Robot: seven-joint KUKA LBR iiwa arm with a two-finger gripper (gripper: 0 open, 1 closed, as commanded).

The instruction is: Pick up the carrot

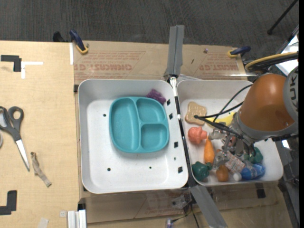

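- the small orange tapered toy carrot (pixel 209 151) lay in the right-hand shallow white plastic bin (pixel 216 87), roughly upright in the view, just below the pink-orange lumpy toy (pixel 197 135) and above the dark green toy (pixel 200 170).
- you could judge it light and stiff, likely smooth plastic, so slippery; a pinch across its thicker middle looked safest, since the narrow tip would squirt out.
- the grey arm's two-finger gripper (pixel 231 152) hung just right of the carrot, tangled in cables; you could not tell how its jaws stood, and nothing showed between them.
- the bin floor was hard, slick white plastic, so the carrot would slide if nudged.
- room was tight: a tan bread-shaped toy (pixel 195 112), a blue toy (pixel 251 173) and a small orange ball (pixel 222 174) crowded that bin.
- the left-hand white bin (pixel 90 141) held a teal divided plastic plate (pixel 139 124) and a purple piece (pixel 156 96).
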